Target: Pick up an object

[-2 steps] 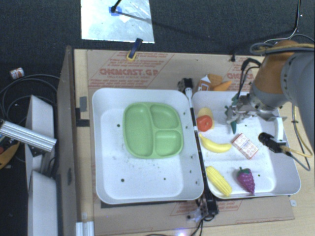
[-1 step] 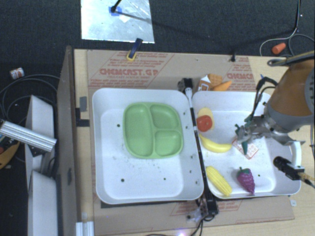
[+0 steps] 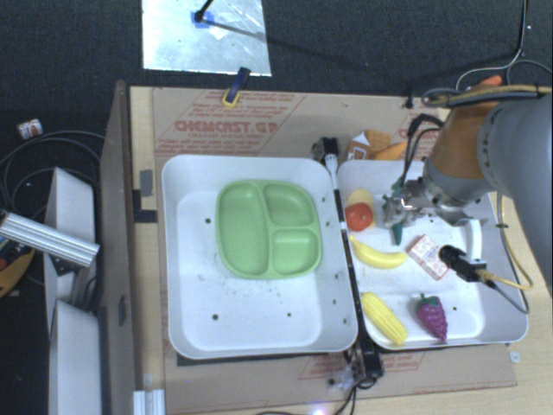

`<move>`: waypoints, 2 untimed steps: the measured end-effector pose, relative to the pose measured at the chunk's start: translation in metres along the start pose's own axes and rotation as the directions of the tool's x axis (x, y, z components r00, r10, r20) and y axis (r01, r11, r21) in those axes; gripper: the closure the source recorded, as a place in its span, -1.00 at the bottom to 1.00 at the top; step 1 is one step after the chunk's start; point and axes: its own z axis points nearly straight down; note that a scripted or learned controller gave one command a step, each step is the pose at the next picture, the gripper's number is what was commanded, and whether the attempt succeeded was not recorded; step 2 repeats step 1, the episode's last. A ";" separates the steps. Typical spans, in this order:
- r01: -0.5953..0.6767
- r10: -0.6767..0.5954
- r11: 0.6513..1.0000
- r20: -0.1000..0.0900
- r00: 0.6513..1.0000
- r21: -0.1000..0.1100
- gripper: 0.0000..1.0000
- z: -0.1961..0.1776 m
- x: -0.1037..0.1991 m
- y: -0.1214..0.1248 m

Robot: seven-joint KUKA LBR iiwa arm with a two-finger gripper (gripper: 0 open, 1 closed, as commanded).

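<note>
The grey arm (image 3: 484,150) with its orange band comes in from three o'clock and bends down over the right bin (image 3: 501,318), its hand (image 3: 399,217) hanging low near the bin's middle, toward its ten o'clock side. Whether the hand is apart or together cannot be told, for the wrist hides it from above; nothing is seen held in it. Just at the hand's nine o'clock lies a red tomato (image 3: 359,218), with a pale yellow piece (image 3: 360,199) touching it at twelve o'clock. At the hand's six o'clock lies a yellow banana (image 3: 377,254), and beside that, toward three o'clock, a small red and white box (image 3: 427,256). Farther down at six o'clock lie a corn cob (image 3: 383,317) and a purple fruit with a green top (image 3: 432,315), near each other but apart. The left bin (image 3: 194,318) on the table (image 3: 216,124) holds a green divided plate (image 3: 267,229).
</note>
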 end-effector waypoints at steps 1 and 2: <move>0.000 0.000 1.000 0.000 1.000 -0.012 1.00 -0.162 0.032 -0.018; 0.000 0.000 1.000 0.000 1.000 -0.012 1.00 -0.162 0.032 -0.018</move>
